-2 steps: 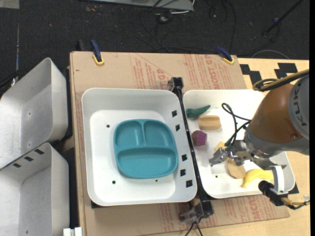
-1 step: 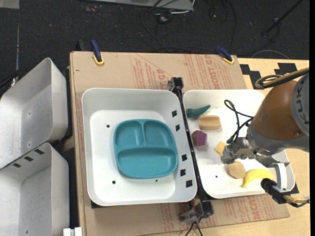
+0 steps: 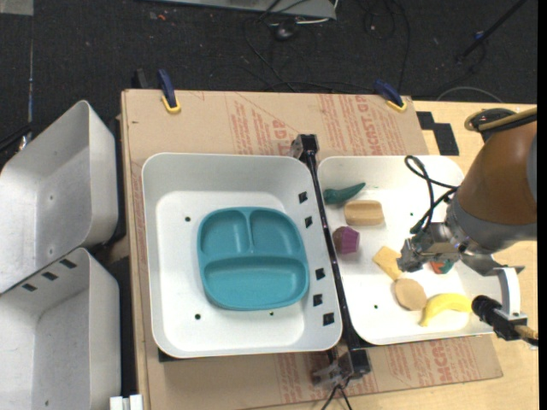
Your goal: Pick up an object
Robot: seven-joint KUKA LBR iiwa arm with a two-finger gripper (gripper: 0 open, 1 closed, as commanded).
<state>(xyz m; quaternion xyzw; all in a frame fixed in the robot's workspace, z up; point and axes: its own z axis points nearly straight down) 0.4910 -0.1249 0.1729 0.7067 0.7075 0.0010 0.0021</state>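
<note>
1. Gripper (image 3: 425, 254): low in the right bin (image 3: 444, 336), just beside the yellow wedge (image 3: 386, 262); finger state cannot be told.
2. Nearby items: banana (image 3: 444, 307), tan oval piece (image 3: 409, 294), purple piece (image 3: 346, 240).
3. Left bin (image 3: 162, 229): teal divided plate (image 3: 253, 258).

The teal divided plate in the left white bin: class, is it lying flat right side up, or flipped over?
Right side up. The teal divided plate lies flat in the left white bin, its three compartment hollows and raised dividers facing upward.
</note>
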